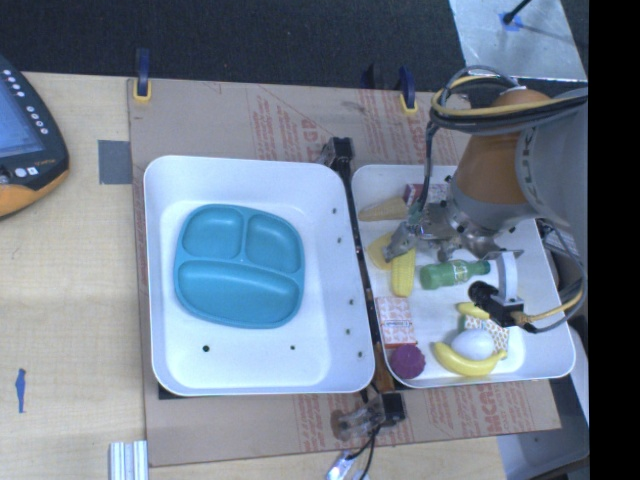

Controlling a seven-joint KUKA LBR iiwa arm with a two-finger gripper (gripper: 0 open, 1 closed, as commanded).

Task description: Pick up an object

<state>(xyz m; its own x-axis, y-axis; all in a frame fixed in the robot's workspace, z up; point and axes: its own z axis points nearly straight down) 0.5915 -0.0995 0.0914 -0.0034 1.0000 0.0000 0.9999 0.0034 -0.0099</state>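
Note:
My gripper (408, 240) is low in the right bin (540, 368), reaching in from the right under the grey and orange wrist. Its tip is right over the upper end of a yellow banana-like piece (402, 273) near the bin's left wall. Whether it touches that piece is hidden. A green bottle (452, 272) lies on its side just right of the tip. Toward the front lie a second yellow banana (462, 362) with a white egg (476, 344) against it, a purple round piece (405, 360) and a red-and-white packet (395, 320).
The left bin (180, 368) holds a blue divided plate (240, 265). A tan wedge (382, 209) lies at the back left of the right bin. A handheld control pendant (25, 133) rests on the bench at far left.

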